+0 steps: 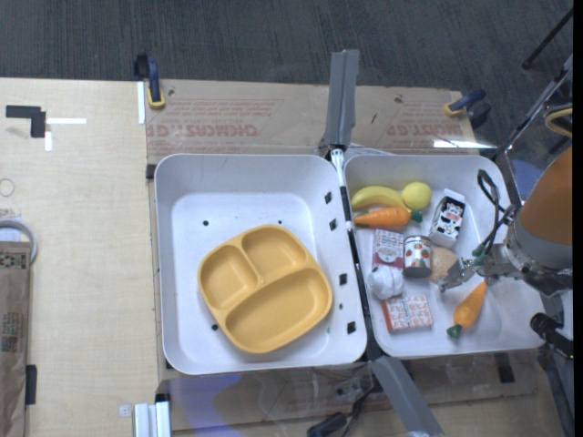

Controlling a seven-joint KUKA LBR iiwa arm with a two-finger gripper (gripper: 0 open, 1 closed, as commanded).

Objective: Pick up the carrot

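At the frame's lower right, one carrot (470, 307) lies just below the gripper (460, 276) (whose hold I cannot tell); another carrot (383, 217) sits higher up.

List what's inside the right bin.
Right bin: banana, lemon, two carrots, milk carton, can, small boxes, a white ball. The arm covers its right edge.

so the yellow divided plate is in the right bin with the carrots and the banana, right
Not quite. The camera view shows the yellow divided plate alone in the left bin. The two carrots and the banana do lie in the right bin, as you said.
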